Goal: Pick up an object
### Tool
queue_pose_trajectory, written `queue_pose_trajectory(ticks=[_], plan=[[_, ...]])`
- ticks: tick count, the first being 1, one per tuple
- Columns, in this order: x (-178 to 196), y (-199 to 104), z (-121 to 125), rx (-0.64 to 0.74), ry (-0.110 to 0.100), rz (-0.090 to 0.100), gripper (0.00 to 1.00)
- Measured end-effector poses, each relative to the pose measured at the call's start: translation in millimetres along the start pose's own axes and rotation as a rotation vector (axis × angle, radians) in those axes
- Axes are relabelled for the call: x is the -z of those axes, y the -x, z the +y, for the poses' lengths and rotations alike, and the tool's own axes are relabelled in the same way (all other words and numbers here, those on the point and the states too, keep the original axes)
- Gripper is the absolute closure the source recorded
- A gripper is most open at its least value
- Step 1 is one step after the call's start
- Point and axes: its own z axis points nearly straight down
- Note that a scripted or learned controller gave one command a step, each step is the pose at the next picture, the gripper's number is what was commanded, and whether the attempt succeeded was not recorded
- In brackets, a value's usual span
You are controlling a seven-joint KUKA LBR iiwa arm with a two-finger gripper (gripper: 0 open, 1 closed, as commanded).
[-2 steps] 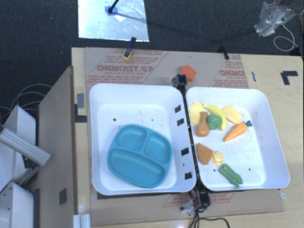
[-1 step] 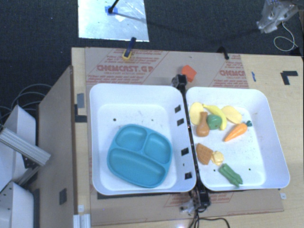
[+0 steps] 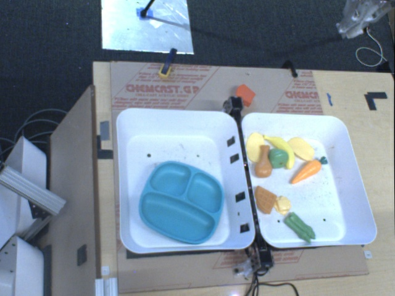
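Observation:
The right bin (image 3: 345, 165) holds several toy foods. A brown drumstick (image 3: 263, 163), a green pepper (image 3: 279, 158) and yellow pieces (image 3: 301, 147) are bunched at its back left. An orange carrot (image 3: 307, 171) lies slantwise near the middle. A brown bread slice (image 3: 265, 198) with a small yellow piece (image 3: 283, 204) sits near the divider, and a green pickle (image 3: 300, 226) lies by the front wall. My gripper (image 3: 361, 11) is a pale grey shape at the top right corner, far behind the bins and above the dark floor.
The left bin (image 3: 133, 134) holds a blue divided plate (image 3: 181, 201). An orange block (image 3: 245, 94) sits on the bench just behind the join between the two bins. A shiny sheet (image 3: 147, 17) lies on the floor at the back left.

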Motion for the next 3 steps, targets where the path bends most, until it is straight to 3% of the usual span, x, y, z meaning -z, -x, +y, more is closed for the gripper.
queue_pose_trajectory(ticks=[3], plan=[[34.0, 0.3, 1.1, 0.011, 0.01, -0.005, 1.0]])
